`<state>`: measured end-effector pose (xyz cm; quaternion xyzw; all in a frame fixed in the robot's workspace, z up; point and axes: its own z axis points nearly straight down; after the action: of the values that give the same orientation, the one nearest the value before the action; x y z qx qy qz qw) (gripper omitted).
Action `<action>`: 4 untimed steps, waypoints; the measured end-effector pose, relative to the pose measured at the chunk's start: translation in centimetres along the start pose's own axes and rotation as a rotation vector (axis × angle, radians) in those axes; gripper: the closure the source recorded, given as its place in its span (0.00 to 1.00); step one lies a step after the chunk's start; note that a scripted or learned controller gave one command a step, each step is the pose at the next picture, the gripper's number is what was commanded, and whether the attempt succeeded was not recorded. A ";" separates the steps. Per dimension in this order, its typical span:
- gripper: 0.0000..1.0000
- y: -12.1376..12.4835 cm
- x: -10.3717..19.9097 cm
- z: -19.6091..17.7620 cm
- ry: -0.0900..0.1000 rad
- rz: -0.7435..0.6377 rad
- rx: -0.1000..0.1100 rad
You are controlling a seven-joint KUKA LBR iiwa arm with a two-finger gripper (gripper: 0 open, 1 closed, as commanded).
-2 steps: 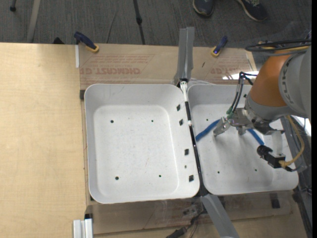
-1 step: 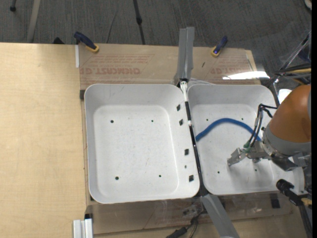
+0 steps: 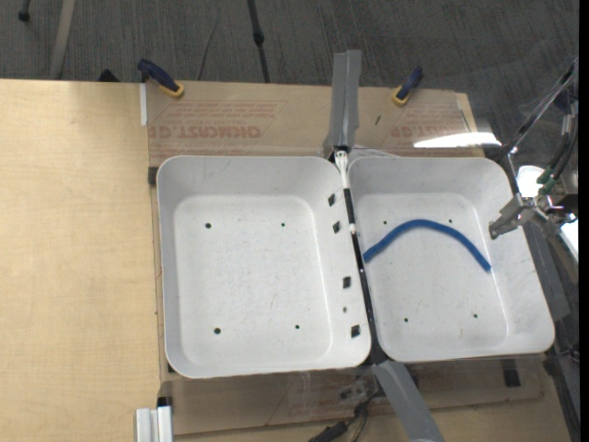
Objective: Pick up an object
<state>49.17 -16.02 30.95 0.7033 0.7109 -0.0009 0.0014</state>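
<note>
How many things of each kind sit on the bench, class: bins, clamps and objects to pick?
Shallow white plastic bins: 2 (left bin, right bin)
Blue-and-yellow spring clamps: 2 (left clamp, right clamp)
Curved blue flexible strip, lying in the right bin: 1
Total: 5

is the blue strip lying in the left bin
No, the blue strip lies curved across the floor of the right bin, beside the left bin.
</note>
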 end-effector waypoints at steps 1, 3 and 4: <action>0.00 4.7 -5.2 20.5 0.017 0.348 0.013; 0.00 5.9 -4.2 21.5 0.013 0.205 -0.005; 1.00 5.8 -4.5 20.7 0.006 0.205 -0.002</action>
<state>54.98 -20.50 10.28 0.7723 0.6353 0.0022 -0.0002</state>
